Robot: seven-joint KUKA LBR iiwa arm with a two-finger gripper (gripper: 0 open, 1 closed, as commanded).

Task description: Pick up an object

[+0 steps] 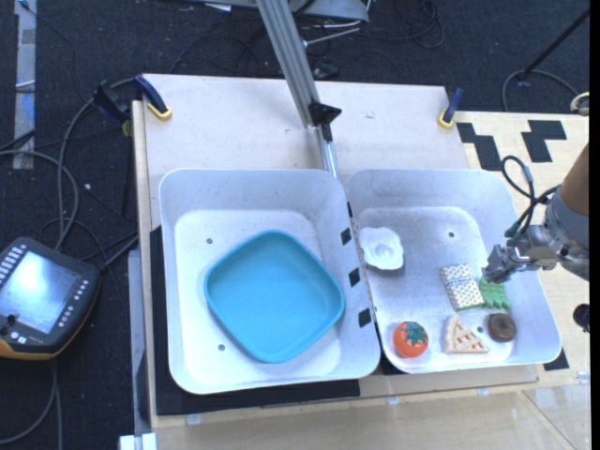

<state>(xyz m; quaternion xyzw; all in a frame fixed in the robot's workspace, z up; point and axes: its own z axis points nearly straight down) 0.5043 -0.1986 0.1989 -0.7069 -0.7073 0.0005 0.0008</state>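
Note:
The right bin (pixel 412 195) holds several small objects: a white crumpled piece (pixel 382 248), a checkered block (pixel 460 286), a green leafy toy (pixel 495 295), a red tomato-like toy (pixel 410 338), a tan triangular piece (pixel 463 336) and a brown round piece (pixel 502 326). My gripper (pixel 496 268) hangs low at the bin's right side, directly over the green toy and beside the checkered block. Nothing shows between its tips.
The left bin (pixel 187 204) carries a blue square plate (pixel 273 294). A slanted metal pole (pixel 291 45) crosses above the back of the bench. Cables and a handheld pendant (pixel 42 293) lie on the floor to the left.

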